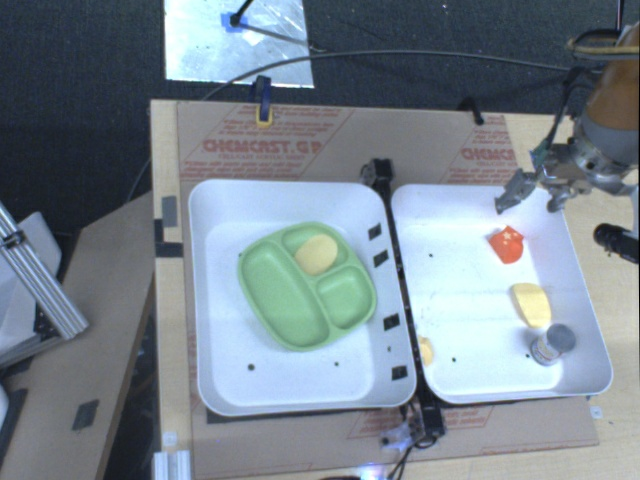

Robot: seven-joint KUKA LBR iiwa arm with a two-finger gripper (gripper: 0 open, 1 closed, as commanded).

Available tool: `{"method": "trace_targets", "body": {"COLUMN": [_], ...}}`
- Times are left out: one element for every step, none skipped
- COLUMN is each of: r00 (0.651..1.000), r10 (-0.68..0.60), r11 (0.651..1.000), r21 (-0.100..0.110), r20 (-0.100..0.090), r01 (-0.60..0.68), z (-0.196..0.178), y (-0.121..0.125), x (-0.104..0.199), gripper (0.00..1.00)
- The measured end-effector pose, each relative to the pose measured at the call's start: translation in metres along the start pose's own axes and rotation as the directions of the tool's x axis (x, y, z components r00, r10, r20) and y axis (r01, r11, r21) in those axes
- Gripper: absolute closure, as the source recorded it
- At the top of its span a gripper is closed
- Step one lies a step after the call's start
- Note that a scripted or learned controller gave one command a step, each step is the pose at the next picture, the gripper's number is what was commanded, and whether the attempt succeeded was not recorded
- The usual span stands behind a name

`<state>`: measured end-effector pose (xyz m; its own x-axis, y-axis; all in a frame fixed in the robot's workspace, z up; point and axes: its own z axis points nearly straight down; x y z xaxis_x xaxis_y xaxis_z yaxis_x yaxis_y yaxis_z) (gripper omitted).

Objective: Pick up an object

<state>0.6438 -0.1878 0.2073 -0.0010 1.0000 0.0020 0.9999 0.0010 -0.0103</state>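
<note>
The claw [533,193] hangs over the far edge of the right bin [450,368], fingers spread apart, nothing between them. The grey arm [608,133] reaches in from the right, its orange band up near the top corner.

Below the claw and slightly to its right, a small red-orange object [507,244] sits on the bin floor, near the claw but apart from it. Further toward the near side lies a yellow piece [531,304], and just beside that, toward the near right corner, a small grey cylinder [551,343] that looks like a can or cap. A little yellow bit [426,351] rests against the bin's left wall, close to the seam between the two bins.

Over in the left bin [225,368], a green divided plate [300,288] lies tilted across the middle, and a pale yellow rounded object [317,254] sits in its upper small compartment. Both bins rest side by side on the counter [300,138], on a brown printed board.
</note>
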Motion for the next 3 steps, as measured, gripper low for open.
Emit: {"method": "trace_targets", "body": {"r00": [1.000,1.000,1.000], "r10": [-0.003,-0.001,-0.001], "r11": [1.000,1.000,1.000], "r21": [-0.012,-0.008,-0.018], "r20": [0.003,0.002,0.006], "r01": [0.003,0.001,0.001], "z": [-0.008,0.054,0.109], "y": [0.003,0.000,0.000], "x": [0.000,-0.002,-0.010], "gripper": [0.00,0.00,0.00]}}
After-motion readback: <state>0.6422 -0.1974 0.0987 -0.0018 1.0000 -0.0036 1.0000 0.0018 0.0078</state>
